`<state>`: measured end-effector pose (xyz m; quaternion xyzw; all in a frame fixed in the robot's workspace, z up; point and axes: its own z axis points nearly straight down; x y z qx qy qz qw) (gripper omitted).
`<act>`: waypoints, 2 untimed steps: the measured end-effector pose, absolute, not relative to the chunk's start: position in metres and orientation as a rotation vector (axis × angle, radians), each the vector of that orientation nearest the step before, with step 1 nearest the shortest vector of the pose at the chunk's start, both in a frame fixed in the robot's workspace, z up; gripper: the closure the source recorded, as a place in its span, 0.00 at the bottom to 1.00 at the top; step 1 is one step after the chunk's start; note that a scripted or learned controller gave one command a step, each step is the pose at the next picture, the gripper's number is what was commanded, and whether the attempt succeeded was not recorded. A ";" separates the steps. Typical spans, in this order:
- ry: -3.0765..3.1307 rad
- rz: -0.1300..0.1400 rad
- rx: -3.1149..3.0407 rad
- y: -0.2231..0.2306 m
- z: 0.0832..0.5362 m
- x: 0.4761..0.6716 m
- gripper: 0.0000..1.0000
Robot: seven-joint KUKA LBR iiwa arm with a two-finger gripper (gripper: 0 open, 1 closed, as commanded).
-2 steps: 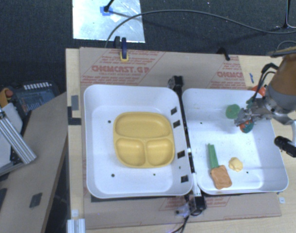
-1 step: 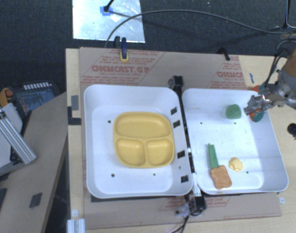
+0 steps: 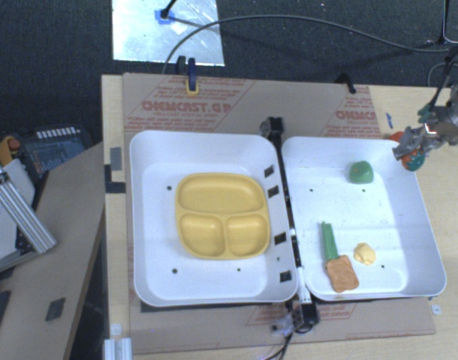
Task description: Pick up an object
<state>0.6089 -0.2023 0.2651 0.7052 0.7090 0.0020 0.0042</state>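
Camera view: your claw [image 3: 414, 154] hangs over right bin's [image 3: 428, 223] far-right rim, spread impossible to tell. Green lump [image 3: 360, 172] just left of claw, nearest target. Risk: you descend here, strike rim, miss lump, grab air.

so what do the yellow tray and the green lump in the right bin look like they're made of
Yellow tray: likely moulded plastic, with a smooth, evenly coloured surface, a soft sheen and rounded compartment walls. Green lump: matte, rounded, possibly foam or soft plastic; too small to tell.
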 end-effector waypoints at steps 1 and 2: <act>2.232 0.002 2.212 -0.154 0.250 0.600 1.00; 2.231 0.003 2.211 -0.109 0.251 0.598 1.00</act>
